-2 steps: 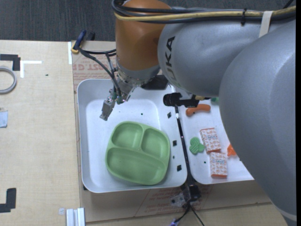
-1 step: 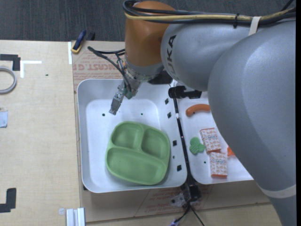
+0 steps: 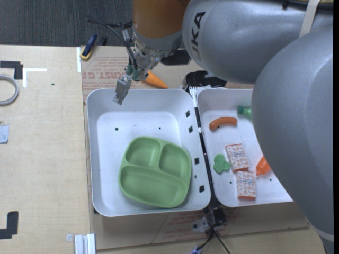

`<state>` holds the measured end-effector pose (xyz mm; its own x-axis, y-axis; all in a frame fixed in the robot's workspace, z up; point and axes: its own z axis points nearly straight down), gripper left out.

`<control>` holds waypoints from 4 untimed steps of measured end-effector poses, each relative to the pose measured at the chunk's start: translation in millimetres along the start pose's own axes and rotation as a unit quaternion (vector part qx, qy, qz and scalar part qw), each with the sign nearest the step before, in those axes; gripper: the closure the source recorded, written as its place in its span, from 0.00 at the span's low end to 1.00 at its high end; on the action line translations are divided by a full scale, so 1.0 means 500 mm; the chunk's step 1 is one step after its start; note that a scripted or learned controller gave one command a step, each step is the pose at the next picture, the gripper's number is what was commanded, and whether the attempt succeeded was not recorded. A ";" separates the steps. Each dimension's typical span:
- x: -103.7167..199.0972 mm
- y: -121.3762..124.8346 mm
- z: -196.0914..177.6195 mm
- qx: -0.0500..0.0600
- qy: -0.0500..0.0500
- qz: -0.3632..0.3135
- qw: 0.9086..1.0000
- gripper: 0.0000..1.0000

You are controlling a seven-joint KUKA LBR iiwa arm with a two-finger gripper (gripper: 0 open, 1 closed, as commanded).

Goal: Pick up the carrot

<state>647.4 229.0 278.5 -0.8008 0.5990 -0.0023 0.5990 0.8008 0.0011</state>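
a: where is the claw (image 3: 123,91) right now?

b: it hangs over the far left corner of the left bin (image 3: 103,157), at the end of the grey arm (image 3: 254,30) that comes in from the right under its orange band (image 3: 159,9). one dark finger points down toward the bin's rim.

a: are its fingers apart or together?

b: i cannot tell; they show as one dark tip from this angle.

a: and the carrot?

b: the carrot (image 3: 155,80) sits just behind the left bin's far rim, an orange tapered piece right beside the wrist, its tip pointing right. it looks close to the claw's upper part, but whether it is between the fingers i cannot say.

a: what is in the left bin?

b: a green divided plate (image 3: 156,172), lying flat near the bin's front right.

a: and the right bin (image 3: 222,194)?

b: an orange sausage (image 3: 223,123) near the far side, a small green piece (image 3: 244,110) next to the arm, a green leafy toy (image 3: 221,164), two snack packets (image 3: 237,157) one in front of the other, and an orange bit (image 3: 262,166) partly hidden by the arm.

a: anything on the counter (image 3: 42,157)?

b: a blue-handled tool (image 3: 89,45) at the far edge, a grey ring (image 3: 8,90) at the left, and black tape marks (image 3: 10,224).
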 end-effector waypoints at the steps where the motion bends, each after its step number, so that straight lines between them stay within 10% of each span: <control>1: 0.000 -0.001 0.095 0.002 0.001 0.231 0.973 0.00; 2: -0.001 -0.001 0.076 0.002 -0.001 0.230 0.973 1.00; 3: 0.054 -0.112 -0.122 0.000 0.000 0.089 0.996 1.00; 4: 0.165 -0.212 0.029 0.001 0.001 -0.014 1.000 1.00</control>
<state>517.9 193.4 263.5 -0.8174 0.5761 -0.0006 0.5761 0.8174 -0.0006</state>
